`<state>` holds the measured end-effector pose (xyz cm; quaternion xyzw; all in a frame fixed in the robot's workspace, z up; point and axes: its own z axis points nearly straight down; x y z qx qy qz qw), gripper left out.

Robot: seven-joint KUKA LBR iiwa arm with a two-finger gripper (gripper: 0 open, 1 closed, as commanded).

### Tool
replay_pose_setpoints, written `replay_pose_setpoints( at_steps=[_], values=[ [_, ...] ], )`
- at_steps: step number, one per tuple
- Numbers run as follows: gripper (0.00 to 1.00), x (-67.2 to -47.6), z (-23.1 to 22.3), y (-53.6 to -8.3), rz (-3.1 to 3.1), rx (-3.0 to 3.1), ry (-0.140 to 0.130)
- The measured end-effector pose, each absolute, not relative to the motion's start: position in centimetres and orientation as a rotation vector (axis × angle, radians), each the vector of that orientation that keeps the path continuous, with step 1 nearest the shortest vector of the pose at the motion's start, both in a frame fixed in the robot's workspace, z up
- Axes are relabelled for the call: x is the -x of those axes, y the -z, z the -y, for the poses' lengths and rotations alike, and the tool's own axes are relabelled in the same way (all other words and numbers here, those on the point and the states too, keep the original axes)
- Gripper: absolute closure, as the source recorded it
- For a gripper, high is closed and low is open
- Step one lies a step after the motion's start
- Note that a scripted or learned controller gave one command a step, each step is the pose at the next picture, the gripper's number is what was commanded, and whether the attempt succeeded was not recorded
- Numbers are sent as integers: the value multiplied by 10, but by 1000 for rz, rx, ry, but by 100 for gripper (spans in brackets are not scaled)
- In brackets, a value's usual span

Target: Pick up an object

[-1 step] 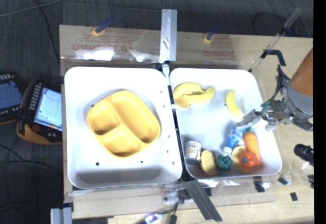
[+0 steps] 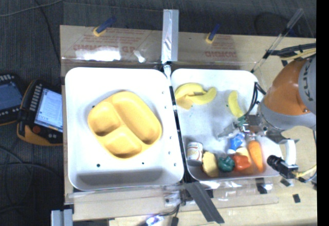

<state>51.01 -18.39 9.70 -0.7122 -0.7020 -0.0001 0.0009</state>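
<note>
Crowding the right bin's near edge, toys are lying directly beneath the gripper; the blue object is sitting closest. Grip state: cannot tell.

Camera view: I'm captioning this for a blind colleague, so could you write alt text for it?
A grey arm with an orange band reaches from the right over the right white bin, which holds toy food: bananas, a carrot and a small can. The left white bin holds a yellow divided plate.
</note>
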Motion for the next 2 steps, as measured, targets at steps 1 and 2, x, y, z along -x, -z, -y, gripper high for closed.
replay_pose_setpoints(
  at_steps=[1, 2],
  values=[
    [100, -510, 184, -105, 2202, 2235, 1],
    [100, -552, 131, -218, 2057, 2375, -5]
  ],
)
